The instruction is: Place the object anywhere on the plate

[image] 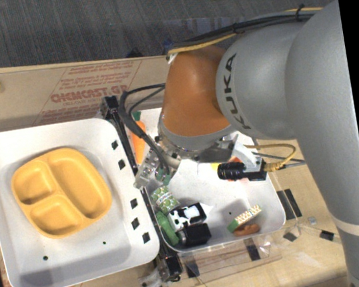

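Two shallow white bins sit side by side on a sheet of printed cardboard [54, 78] laid over the wooden bench [307, 268]. In the left bin [3, 221] lies a yellow plate [59, 191] with three compartments, set toward the bin's far left corner and lying flat. The grey arm [274, 57] reaches in from the right and covers much of the right bin [202, 182], its orange band [189, 97] hanging over that bin's far half. The gripper [151, 169] is down at the right bin's left wall, close to the divide between the two bins; whether it is open or closed cannot be told, and no object can be made out in its grasp. Just below it, against the same wall, lies a green-and-white piece [163, 199], apparently touching a black-and-white object [190, 213] beside it. A plain black block [195, 235] sits in front of that one at the bin's near edge. Well to the right along the near edge is a brown item [246, 220] topped with a pale yellow toothed strip. An orange thing [138, 138] shows at the bin's far left corner, partly hidden by the arm. All of these loose objects are in the right bin, apart from the plate, and which of them is meant for the plate cannot be told.
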